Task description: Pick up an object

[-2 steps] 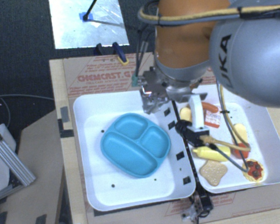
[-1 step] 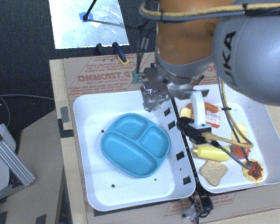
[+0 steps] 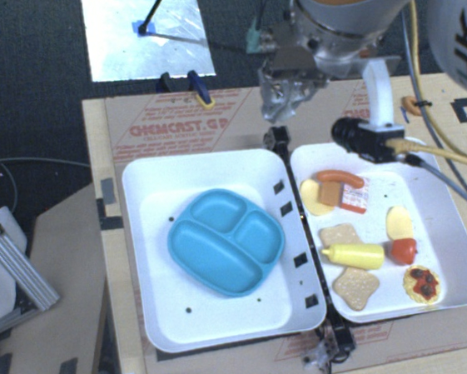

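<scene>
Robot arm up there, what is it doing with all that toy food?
The robot arm's gripper hangs above the back edge of the bins, holding nothing. The toy food, like the yellow bottle and hot dog, lies untouched in the right bin. A blue plate sits in the left bin.

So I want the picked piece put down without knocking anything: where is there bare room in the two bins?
Left bin: bare white floor rings the blue divided plate, widest along the near wall and the left wall. Right bin: crowded; the hot dog, yellow bottle, crackers and tomato fill its middle, with narrow strips by the right wall.
</scene>
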Robot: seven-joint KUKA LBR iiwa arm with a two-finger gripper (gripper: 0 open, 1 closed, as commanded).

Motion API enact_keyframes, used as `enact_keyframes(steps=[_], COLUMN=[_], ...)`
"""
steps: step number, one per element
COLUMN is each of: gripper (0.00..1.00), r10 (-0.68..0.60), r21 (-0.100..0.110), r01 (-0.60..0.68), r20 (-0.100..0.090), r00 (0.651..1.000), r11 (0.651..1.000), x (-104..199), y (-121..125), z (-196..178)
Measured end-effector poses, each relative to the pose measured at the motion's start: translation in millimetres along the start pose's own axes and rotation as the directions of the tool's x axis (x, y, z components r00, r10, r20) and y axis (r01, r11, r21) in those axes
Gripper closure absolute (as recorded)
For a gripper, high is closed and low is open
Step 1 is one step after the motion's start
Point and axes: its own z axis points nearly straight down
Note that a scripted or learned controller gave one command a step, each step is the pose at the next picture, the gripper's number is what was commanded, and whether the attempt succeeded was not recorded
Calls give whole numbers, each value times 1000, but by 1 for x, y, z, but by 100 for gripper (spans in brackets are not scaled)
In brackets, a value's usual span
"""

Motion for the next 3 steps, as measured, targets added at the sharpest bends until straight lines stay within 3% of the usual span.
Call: enact_keyframes(steps=[1, 2, 3], gripper=[100, 100, 100], r10=[-3, 7, -1], r21=[27, 11, 12], r01=[3, -7, 1], r20=[6, 4, 3], r00=[1000, 1000, 1000], r11=[1000, 1000, 1000], x=[46, 12, 14], y=[-55, -24, -25], z=[133, 90, 81])
